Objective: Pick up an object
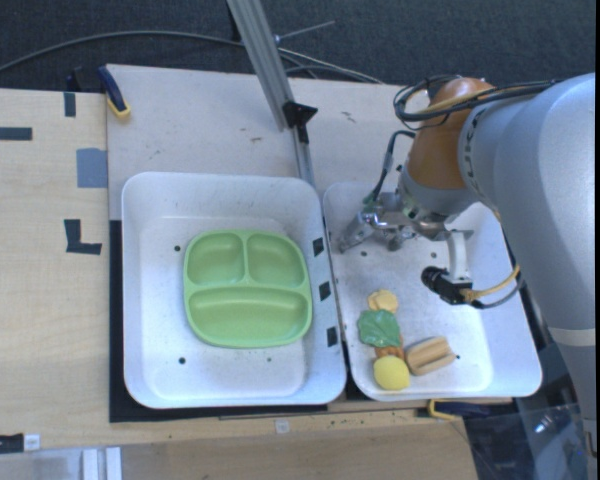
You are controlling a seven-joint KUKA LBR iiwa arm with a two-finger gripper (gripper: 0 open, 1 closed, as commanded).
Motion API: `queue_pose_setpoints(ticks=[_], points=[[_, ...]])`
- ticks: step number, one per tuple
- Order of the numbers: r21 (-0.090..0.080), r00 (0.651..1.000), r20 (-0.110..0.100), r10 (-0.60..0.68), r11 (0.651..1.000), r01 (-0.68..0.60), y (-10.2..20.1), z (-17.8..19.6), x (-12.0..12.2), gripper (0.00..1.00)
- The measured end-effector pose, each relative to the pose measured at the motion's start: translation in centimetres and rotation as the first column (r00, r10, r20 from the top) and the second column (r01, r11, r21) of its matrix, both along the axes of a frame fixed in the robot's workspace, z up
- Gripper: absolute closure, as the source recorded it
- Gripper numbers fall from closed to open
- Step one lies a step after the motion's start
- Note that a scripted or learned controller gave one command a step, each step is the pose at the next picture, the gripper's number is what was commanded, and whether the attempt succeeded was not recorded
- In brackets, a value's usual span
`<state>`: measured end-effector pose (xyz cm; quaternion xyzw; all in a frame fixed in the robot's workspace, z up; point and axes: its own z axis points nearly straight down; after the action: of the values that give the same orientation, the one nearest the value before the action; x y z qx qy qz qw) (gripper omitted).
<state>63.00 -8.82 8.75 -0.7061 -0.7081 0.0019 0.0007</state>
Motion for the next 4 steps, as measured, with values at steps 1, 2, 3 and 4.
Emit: queue_pose_setpoints(ticks=[1,2,3,4], points=[[0.002,1.0,0.001,0.002,1.0,-0.002,0.1,1.3,0.1,1.0],[0.002,1.0,0.006,-0.002,1.0,0.002,-0.2,6.0,-0.7,1.0],[0.001,1.0,0.008,-0.001,1.0,0.001,-0.6,10.9,0.2,1.0],[0.001,1.0,0.01,0.0,1.0,0.0,0.1,17.1,0.5,1.0]])
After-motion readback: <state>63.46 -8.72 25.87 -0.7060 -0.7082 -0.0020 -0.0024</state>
